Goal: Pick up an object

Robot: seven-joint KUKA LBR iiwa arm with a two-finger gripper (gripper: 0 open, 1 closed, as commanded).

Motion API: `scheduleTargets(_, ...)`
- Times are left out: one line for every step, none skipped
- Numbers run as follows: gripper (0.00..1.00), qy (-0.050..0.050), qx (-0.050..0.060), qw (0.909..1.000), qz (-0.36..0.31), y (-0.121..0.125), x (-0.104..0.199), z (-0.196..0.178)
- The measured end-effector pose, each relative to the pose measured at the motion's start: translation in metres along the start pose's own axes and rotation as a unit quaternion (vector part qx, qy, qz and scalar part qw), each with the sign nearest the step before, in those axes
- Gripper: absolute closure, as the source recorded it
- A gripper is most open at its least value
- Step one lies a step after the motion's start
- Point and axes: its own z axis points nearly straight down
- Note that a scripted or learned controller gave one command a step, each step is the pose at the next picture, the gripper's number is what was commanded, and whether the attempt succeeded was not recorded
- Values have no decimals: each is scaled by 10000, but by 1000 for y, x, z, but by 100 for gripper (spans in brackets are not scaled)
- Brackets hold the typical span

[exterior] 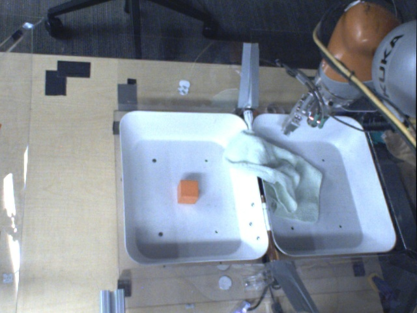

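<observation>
So the gripper [294,121] hangs over the far edge of the right bin [365,240], fingers pointing down and toward the left, with a narrow gap between them and nothing in it. Just below and left of the fingertips is one pale green cloth [287,178], crumpled, draped over the divide where the two bins meet, most of it lying in the right bin and one corner spilling into the left bin [140,240]. Further off to the left, well apart from the fingers, sits one small orange cube [188,192] on the floor of the left bin, roughly mid-bin. That makes two bins, one cloth, one cube. Behind the gripper is the arm's orange band [355,34].
</observation>
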Motion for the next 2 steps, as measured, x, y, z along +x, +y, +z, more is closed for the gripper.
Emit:
scheduleTargets(100, -37, -31, 10000, -1, 3, -2, -13)
scheduleTargets(100, -72, -61, 10000, -2, 5, -3, -25)
